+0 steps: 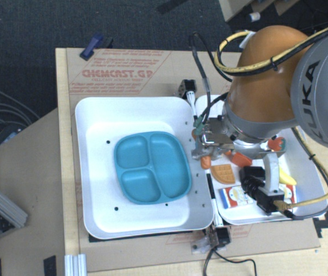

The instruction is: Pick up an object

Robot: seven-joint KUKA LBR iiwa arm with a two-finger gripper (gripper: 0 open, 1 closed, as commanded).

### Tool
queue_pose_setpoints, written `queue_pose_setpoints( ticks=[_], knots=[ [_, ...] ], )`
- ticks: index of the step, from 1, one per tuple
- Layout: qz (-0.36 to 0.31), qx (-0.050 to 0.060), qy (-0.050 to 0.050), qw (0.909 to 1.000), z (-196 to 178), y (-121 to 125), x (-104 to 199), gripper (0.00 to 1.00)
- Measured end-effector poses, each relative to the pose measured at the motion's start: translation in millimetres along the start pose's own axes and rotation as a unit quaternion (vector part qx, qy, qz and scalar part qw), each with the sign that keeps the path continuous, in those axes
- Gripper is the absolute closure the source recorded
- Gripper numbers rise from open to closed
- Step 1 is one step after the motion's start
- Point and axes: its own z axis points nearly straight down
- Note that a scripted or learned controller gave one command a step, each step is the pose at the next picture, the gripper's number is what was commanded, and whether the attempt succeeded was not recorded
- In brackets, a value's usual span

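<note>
**A:** Walk me across it, left side first

**Me:** The left bin [89, 154] takes up the left half of the worktop [66, 183]. A blue divided plate [152, 167] lies flat near its middle, compartments up, well apart from the bin's walls. I'd guess it sits there as clutter or a drop target, since nothing is near it

**A:** And the other bin?

**Me:** The right bin [310, 180] holds the small things, crowded along its left edge: an orange wedge-shaped piece [223, 173], a small orange round one [205, 161] just beside it, a printed card [237, 197] near the front corner, a yellow piece [288, 179] further right. Any of these could be the object to pick; they are packed close, so I judge a clean single grasp is awkward

**A:** The arm?

**Me:** It reaches in from the right, bulky orange-banded wrist hanging low over the right bin, pointing down. The claw [205, 144] is at the bin's left edge, above the small orange piece. I cannot tell whether it is wide or narrow, and I see nothing held
</note>
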Motion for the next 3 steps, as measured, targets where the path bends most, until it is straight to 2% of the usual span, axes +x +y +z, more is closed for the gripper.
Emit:
queue_pose_setpoints(
  ticks=[1,2,3],
  knots=[
    [0.001,-0.002,-0.001,1.0000,-16.2,6.8,-69.7,1.00],
    [0.001,-0.001,-0.001,1.0000,18.8,-0.1,-145.6,1.00],
    [0.000,-0.002,0.000,1.0000,14.6,0.4,-75.8,1.00]
  ],
)
